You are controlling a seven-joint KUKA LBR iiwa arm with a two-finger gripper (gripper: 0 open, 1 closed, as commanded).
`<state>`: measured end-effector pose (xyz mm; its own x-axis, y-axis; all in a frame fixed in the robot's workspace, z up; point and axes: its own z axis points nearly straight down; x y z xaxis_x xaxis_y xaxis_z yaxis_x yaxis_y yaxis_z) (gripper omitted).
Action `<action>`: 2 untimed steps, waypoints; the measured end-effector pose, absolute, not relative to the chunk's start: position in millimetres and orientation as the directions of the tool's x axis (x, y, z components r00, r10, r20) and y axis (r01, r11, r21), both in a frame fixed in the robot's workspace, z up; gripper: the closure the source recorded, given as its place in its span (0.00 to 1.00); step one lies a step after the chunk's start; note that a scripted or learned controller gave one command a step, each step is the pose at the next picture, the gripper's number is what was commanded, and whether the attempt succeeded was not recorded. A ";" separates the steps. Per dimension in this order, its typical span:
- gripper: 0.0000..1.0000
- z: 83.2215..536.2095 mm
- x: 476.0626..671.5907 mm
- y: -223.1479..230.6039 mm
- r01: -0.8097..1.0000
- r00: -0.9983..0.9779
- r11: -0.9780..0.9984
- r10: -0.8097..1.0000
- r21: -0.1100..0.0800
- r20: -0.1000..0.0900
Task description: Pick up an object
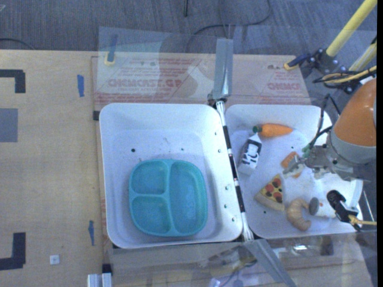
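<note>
**Six or so toy foods, one pincer low among them**

Finds the pincer (301, 165) low in the right bin (272, 107), just beside a small orange piece (290, 159), probably the pick aimed at. Cannot tell whether apart or together: too small and blurred against the grey wrist. Cannot tell either whether touching that piece or merely near it. Shows the rest loose and spread over the bin floor, likely to allow single grasps: toy carrot (274, 130) near the far wall, white bottle with black marking (251, 152) by the left wall, pizza slice (272, 191), croissant (297, 213), and beside it a small grey-brown thing (313, 205), hard to name. Has a teal divided plate (169, 197) alone in the left bin (155, 130). Loses the right bin's right side under the arm (356, 124).
</note>
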<state>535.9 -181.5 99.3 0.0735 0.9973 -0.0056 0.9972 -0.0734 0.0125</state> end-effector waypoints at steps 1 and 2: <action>0.00 87.5 586.7 -172.9 0.995 0.100 -0.100 0.995 0.006 -0.003; 1.00 98.7 588.2 -172.3 0.995 0.098 -0.098 0.995 0.010 -0.004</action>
<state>588.2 -172.3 98.7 0.0977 0.9952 -0.0045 0.9952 -0.0976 0.0096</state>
